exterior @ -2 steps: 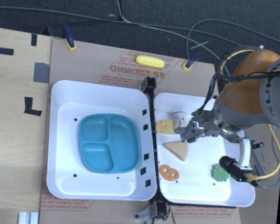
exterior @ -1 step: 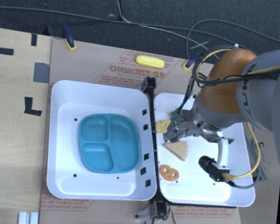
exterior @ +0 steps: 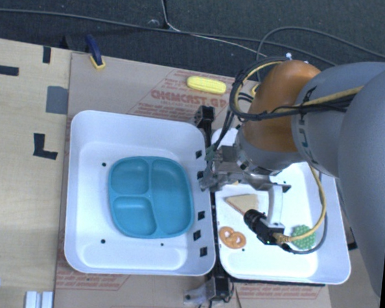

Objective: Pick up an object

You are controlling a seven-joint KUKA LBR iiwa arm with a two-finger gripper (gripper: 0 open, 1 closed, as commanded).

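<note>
The right bin [exterior: 331, 269] holds three small things. A tan wedge [exterior: 241, 202] lies near the bin's left wall, its long axis running roughly left to right and its narrow point aimed left toward the divider between the bins. Just below it, close to the same wall, sits an orange pretzel-shaped ring [exterior: 232, 238], flat, with no clear long axis. A green leafy piece [exterior: 300, 237] lies to the right, well apart from the pretzel, beside the black and yellow fitting with its cable loop.

The arm [exterior: 286, 116] hangs over the upper left of the right bin, and the tool [exterior: 228, 175] sits low by the shared edge of the two bins, just above the wedge. I cannot tell how the tool is set, since the wrist hides it.

The left bin [exterior: 88, 131] carries a blue divided plate [exterior: 151, 197] near its centre, with bare white floor all around it. A yellow object [exterior: 206, 84] lies on the cardboard [exterior: 117, 86] behind the bins, on the tabletop [exterior: 12, 164].
</note>
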